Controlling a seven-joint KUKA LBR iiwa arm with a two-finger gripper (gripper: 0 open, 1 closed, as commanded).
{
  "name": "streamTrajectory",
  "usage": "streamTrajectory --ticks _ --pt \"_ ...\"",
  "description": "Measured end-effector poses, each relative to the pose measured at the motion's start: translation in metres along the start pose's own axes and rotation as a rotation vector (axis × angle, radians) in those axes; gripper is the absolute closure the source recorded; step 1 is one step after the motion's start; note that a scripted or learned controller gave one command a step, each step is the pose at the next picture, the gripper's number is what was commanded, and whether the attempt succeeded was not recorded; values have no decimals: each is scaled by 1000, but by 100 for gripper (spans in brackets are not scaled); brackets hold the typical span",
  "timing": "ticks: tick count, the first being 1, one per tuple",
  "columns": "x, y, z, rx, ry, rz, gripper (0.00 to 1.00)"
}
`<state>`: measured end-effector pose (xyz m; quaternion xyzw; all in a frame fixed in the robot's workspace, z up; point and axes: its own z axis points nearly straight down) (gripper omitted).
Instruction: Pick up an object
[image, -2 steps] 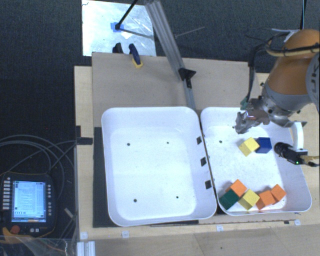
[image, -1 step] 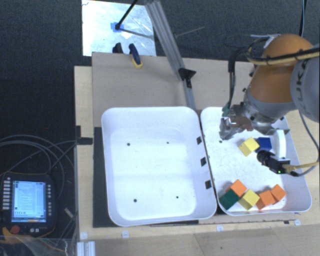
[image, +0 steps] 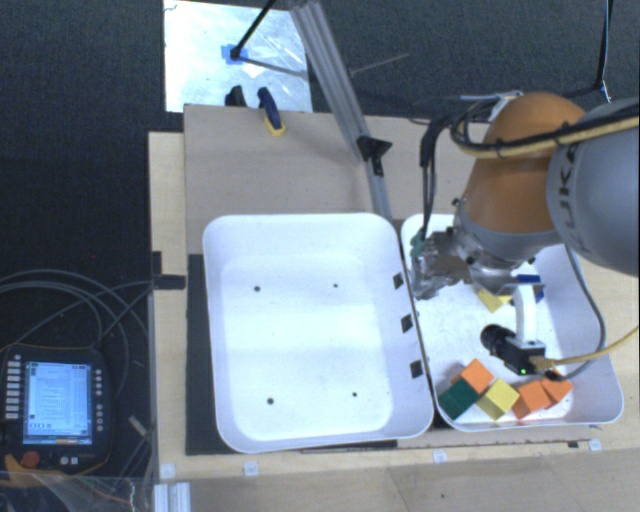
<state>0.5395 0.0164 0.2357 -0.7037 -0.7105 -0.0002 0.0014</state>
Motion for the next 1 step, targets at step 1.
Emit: streamTrajectory --ticks 1 --pt "44 -27 5 0 0 0 100"
